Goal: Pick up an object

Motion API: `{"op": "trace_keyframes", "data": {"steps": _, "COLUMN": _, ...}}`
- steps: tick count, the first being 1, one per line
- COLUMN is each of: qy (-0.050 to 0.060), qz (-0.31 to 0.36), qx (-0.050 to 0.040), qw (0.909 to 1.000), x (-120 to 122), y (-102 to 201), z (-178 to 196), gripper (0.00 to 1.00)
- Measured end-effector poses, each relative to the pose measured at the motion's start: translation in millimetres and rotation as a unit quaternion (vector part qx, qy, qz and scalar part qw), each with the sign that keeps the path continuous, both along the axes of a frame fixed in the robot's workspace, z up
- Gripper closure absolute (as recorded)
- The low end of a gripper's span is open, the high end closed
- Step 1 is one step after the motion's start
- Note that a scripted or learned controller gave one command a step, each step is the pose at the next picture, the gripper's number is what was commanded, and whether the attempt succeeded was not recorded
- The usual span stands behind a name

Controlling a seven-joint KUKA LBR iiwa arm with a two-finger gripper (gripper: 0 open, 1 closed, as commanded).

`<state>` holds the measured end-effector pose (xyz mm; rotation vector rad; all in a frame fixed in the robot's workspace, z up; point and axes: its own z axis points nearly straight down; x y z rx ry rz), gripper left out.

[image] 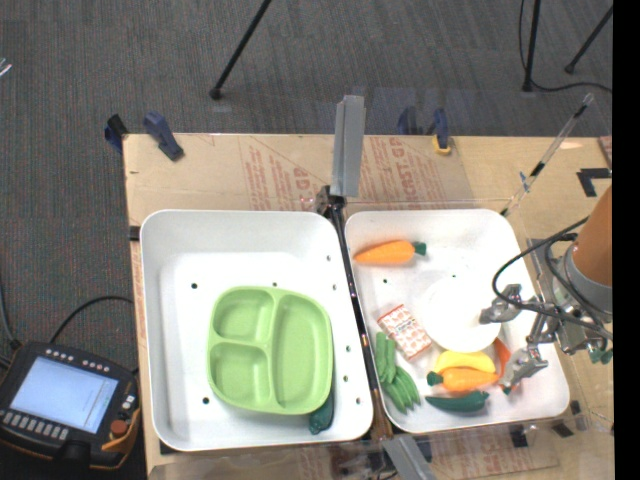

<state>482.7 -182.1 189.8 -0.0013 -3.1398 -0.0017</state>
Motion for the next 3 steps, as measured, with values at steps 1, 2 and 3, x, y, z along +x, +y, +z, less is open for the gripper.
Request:
{"op": "trace_keyframes", "data": {"steps": 1, "qy": -0.004, "qz": -0.005, "qx": -0.0011, "qw": 1.0000, "x": -4, "y": -28, "z": -90, "gripper": 0.00}}
{"op": "trace_keyframes", "data": {"steps": 2, "qy": 0.000, "qz": -0.008, "qx": 0.0005, "qw": 1.0000, "x": -5, "y": -26, "z": -103, "gripper": 0.00}}
{"op": "trace_keyframes", "data": {"steps": 3, "qy": 0.000, "qz": 0.120, "qx": 0.0016, "qw": 0.9927, "x": -7, "y": 86, "z": -103, "gripper": 0.00}}
